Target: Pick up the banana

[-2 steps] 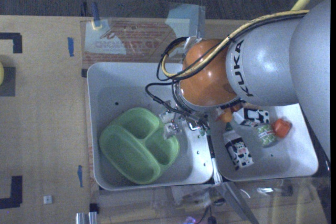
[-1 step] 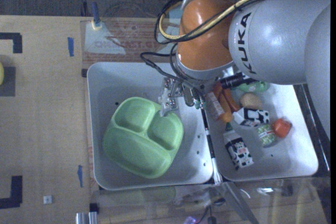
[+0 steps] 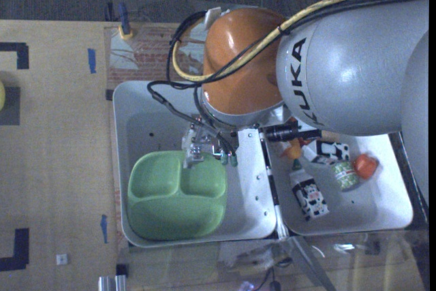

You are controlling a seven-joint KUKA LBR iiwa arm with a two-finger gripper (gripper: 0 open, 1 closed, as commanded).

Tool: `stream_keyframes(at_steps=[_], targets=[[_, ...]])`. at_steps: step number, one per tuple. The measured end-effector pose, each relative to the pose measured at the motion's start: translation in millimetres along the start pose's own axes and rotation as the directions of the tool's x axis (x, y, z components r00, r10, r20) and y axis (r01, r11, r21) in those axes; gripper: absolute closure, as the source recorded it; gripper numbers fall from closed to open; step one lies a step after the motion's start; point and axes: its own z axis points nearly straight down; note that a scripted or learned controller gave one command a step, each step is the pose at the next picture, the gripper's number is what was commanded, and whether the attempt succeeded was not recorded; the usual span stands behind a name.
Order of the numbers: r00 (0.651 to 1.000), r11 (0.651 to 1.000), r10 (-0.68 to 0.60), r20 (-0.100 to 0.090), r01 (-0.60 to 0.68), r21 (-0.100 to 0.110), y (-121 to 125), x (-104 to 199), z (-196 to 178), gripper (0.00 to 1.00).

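Nearest us, a green divided plate is sitting in the left bin, and a cow-patterned carton in the right bin. The gripper is hovering at the plate's far rim, clenched or released we cannot tell. Beyond, the arm is covering both bins' far halves, possibly hiding the banana.

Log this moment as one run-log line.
arm: over left bin | hand: above green divided plate | banana: none sighted | right bin: cow-print carton, small items
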Motion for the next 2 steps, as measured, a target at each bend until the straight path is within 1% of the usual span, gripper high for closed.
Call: stream_keyframes(at_steps=[1, 2], targets=[[0.976, 0.976, 0.216, -0.007, -0.216, 0.006, 9, 17, -18, 1.0], [0.986, 0.987, -0.163, -0.026, 0.164, 0.002, 9, 6, -89, 1.0]])
